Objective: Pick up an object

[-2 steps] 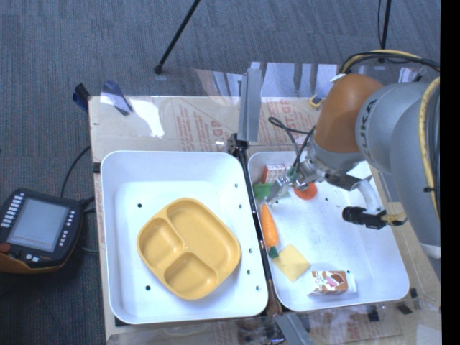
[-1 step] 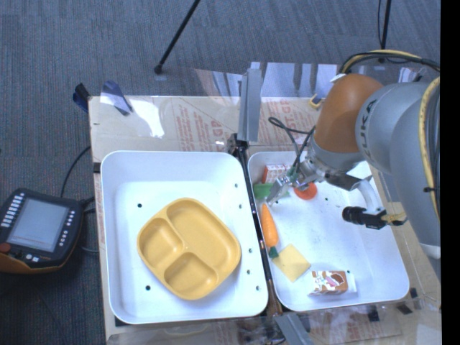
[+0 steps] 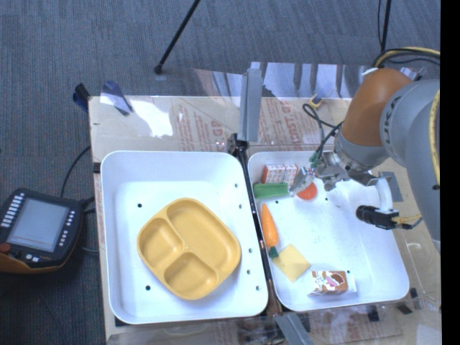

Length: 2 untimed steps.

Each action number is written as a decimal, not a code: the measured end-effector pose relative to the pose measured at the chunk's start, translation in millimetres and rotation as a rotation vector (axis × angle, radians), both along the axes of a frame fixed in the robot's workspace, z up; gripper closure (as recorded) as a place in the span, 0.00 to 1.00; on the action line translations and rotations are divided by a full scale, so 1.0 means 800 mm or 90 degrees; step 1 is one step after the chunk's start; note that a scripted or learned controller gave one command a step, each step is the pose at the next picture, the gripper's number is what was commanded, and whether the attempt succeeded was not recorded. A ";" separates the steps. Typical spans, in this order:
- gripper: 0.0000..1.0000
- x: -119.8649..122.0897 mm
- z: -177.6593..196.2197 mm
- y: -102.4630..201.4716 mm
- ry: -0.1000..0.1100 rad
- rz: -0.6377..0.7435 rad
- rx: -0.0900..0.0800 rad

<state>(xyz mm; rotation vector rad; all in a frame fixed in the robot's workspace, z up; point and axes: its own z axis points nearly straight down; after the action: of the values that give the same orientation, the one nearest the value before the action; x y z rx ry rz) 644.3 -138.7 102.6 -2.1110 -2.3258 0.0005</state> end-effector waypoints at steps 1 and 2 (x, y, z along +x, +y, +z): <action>1.00 0.000 0.012 0.001 0.001 0.002 0.000; 0.00 0.000 0.011 0.001 0.001 0.003 0.000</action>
<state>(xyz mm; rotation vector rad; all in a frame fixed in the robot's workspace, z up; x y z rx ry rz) 644.3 -137.8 111.6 -2.1054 -2.3287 0.0028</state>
